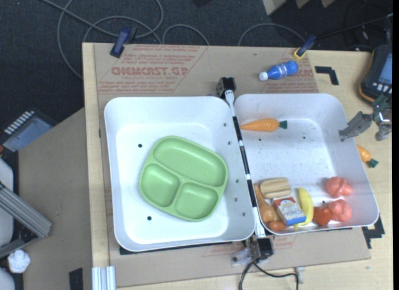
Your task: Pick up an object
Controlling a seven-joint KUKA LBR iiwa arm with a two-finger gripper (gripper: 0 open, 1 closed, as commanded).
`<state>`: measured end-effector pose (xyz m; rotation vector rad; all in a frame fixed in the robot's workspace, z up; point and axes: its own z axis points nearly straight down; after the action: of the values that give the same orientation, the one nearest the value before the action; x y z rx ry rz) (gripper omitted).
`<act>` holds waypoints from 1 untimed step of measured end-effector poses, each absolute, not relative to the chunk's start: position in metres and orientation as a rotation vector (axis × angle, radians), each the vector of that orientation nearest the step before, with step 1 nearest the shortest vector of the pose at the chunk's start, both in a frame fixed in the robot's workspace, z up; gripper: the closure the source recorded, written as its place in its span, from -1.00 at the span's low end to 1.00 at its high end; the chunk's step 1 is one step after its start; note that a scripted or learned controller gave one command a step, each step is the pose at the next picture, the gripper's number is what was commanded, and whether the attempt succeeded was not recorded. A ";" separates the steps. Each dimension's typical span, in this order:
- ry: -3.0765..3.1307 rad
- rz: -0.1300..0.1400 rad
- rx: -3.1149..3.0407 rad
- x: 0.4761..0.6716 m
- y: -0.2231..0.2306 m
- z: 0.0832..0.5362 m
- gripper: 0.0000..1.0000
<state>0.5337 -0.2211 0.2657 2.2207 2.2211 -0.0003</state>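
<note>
Toys (293, 205) lay heaped in the right bin's (312, 105) near corner, none lifted. The gripper (365, 125) hung open at its far edge, grasping nothing; picking remained.

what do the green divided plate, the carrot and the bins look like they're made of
Green divided plate: looks like moulded plastic, matte, with soft rounded compartment edges and even colour. Carrot: probably a plastic or rubber toy, uniform orange with a smooth surface; which one is unclear. Left bin and right bin: thin white plastic by the look, smooth with rounded corners.
</note>
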 end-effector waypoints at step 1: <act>2.221 -0.002 2.224 0.478 -0.222 0.150 -1.00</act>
<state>0.4784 -0.2220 0.1499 2.2237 2.2215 -0.0016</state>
